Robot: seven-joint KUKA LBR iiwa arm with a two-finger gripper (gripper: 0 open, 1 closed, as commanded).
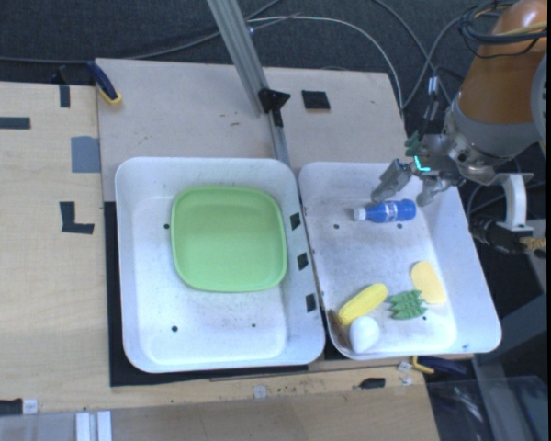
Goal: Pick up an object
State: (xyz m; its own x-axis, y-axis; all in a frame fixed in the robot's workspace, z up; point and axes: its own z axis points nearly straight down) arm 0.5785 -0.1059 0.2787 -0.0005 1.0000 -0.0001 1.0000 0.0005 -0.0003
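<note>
Camera view, L to R: left bin point(129, 274) is holding a green square plate point(229, 238), lying flat near the bin's centre. Right bin point(459, 246) is sitting just beside it, rims touching. Inside it, toward the back, a blue bottle point(386, 212) w/ white cap is lying on its side, cap pointing left. At the front are lying a yellow corn cob point(362, 301), a white egg-like item point(364, 334) touching it, a green leafy piece point(407, 305) and a yellow oval piece point(428, 283). Gripper point(410, 186) is hanging directly above the bottle, fingers spread apart, nothing between them. Arm point(505, 72) is reaching in from the right.
</note>
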